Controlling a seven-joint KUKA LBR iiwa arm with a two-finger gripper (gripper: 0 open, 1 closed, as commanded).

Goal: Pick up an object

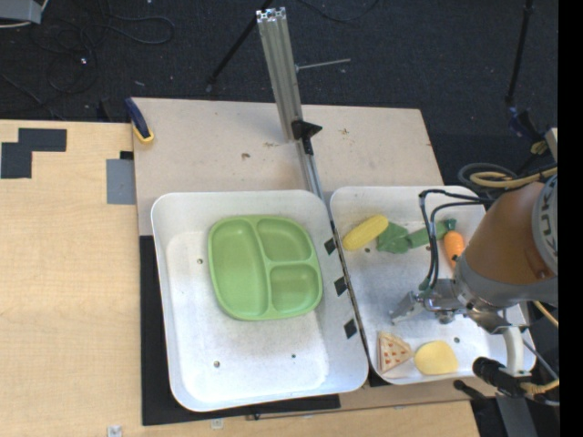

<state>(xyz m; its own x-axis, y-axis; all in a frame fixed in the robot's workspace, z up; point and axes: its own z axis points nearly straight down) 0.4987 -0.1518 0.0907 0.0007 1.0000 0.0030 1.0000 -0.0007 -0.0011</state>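
Observation:
My gripper [419, 304] hangs low over the middle of the right bin [364, 353], below the orange wrist band. A yellow corn cob [365, 232] lies at the bin's far left, with a green toy [398, 238] beside it. An orange carrot [453, 244] sits just behind the wrist. A pizza slice [393, 352] and a yellow lump [436, 358] lie near the front edge, just in front of the gripper. The gripper touches none of these as far as the view shows.
The left bin [182, 335] holds a green divided plate [265, 267]. A metal post [283, 71] rises behind the bins. Black clips [341, 285] line the wall between the two bins. Cables trail along the arm at the right.

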